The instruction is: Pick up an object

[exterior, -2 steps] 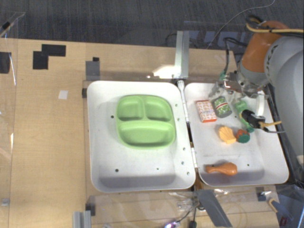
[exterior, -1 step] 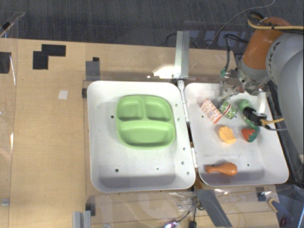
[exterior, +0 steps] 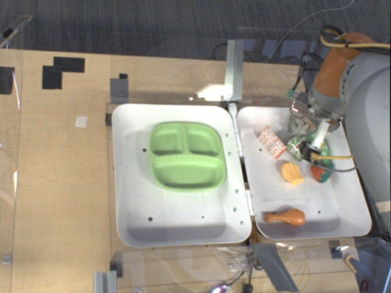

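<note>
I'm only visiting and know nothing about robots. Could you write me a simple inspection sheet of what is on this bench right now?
Surface: light wooden bench bearing two shallow white bins, left bin and right bin.
Job's things: in the right bin, a red-and-white patterned packet, a yellow ridged chunk, an orange-brown drumstick-shaped toy, a red and green strawberry-like toy, a small green item.
Clutter: green three-compartment plastic tray in the left bin.
Grippers: two-finger gripper low over the right bin's far right part, beside the small green item.
Cables: thin dark cable behind the bins; yellow cable near the gripper.
Surroundings: dark carpet; black markers on the bench.
</note>
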{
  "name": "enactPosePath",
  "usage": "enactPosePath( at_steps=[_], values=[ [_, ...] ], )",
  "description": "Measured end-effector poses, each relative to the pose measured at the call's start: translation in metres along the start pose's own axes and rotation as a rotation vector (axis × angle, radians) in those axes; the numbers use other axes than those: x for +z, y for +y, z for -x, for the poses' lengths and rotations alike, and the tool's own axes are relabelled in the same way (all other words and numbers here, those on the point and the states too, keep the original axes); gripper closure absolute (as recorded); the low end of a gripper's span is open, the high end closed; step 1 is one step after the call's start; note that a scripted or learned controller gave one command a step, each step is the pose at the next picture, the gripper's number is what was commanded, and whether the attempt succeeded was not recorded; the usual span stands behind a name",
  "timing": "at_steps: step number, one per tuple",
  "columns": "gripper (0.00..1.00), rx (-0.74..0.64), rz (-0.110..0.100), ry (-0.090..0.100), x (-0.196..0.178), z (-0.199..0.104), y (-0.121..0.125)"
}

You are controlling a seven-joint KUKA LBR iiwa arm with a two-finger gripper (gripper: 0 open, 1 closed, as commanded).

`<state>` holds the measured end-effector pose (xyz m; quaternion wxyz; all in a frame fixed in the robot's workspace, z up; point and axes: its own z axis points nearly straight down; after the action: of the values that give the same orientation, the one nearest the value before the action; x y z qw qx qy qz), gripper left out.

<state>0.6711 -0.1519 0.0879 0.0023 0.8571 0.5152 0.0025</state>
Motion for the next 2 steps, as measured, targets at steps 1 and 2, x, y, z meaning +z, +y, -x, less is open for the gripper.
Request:
enactPosePath(
  at_steps=[1, 2],
  values=[
    [1.0, 0.351, 0.0, 0.003, -0.001, -0.049, -0.026],
    [1.0, 0.629, -0.002, -0.001, -0.001, 0.011, -0.004]
  ],
)
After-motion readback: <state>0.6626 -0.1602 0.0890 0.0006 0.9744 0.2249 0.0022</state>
